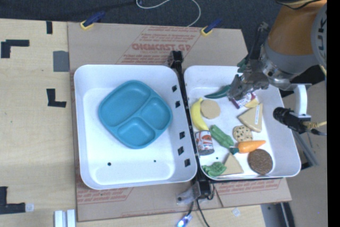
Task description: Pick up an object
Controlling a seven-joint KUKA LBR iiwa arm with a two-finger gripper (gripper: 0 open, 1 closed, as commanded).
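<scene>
Across the counter (37,114), two white bins are set side by side: the left bin (87,167) carries a blue tray (135,113), the right bin (284,165) a heap of toy food. Over its far end the claw (241,90) is lowered onto a small packet (245,99), seemingly for a grasp; its state cannot be told.

Blue tray (135,114) smooth matt plastic, bins (87,114) glossy white (cardboard (154,45) underneath).

The cardboard sheet (159,45) under the bins bears red upside-down print, too blurred to read.
</scene>
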